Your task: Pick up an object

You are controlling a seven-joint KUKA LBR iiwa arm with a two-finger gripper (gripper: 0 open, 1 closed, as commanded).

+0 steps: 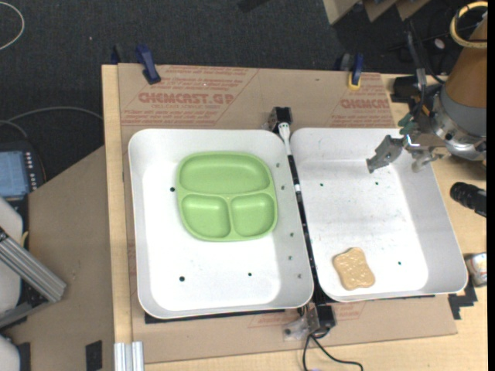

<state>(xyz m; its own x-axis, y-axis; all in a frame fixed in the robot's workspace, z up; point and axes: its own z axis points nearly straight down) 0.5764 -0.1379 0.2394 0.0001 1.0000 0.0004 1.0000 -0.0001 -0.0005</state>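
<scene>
End effector hovers over the right bin, nothing grasped.

The end effector (398, 151) sits above the right bin's (421, 230) far edge, fingers spread, holding nothing. The tan cookie-shaped piece (354, 269) lies near that bin's front edge, well apart from it, probably the pick target. A green divided plate (227, 195) lies beyond that bin's left wall.

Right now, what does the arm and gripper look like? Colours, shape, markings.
The arm enters from the right: rounded grey metal body with an orange-tan band above the wrist. The wrist section is silvery, with small dark fittings and a few tiny coloured spots, too small to identify. The gripper is dark grey, with slim angular fingers over the right bin. No legible markings.
</scene>
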